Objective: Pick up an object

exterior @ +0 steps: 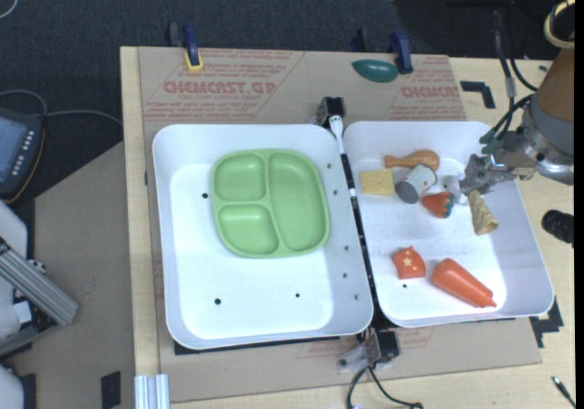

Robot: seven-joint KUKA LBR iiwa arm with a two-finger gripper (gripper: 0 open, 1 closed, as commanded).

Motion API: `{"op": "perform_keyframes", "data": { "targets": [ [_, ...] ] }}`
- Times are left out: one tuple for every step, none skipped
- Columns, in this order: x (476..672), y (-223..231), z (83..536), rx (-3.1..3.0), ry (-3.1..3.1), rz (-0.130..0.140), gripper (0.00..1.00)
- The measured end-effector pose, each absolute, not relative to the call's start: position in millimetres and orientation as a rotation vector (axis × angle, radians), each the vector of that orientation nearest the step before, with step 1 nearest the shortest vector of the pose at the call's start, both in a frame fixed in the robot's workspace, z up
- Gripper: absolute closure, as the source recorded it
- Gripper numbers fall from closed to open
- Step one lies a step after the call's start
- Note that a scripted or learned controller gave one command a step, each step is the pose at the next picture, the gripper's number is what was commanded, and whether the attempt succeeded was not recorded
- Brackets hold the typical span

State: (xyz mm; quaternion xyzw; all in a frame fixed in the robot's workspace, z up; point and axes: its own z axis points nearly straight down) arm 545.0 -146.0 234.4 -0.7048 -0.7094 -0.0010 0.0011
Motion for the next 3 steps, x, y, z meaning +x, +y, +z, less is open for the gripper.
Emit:
{"op": "perform_keyframes", "data": {
  "targets": [
    [545.0,-95,236,-2.212,-2.226,-0.002,1.00],
    [554.2,-51,214,-2.213,-2.223,0.002,1.00],
    [557.8,-56,215,-2.221,-2.222,-0.001,1.00]
  ]
}}
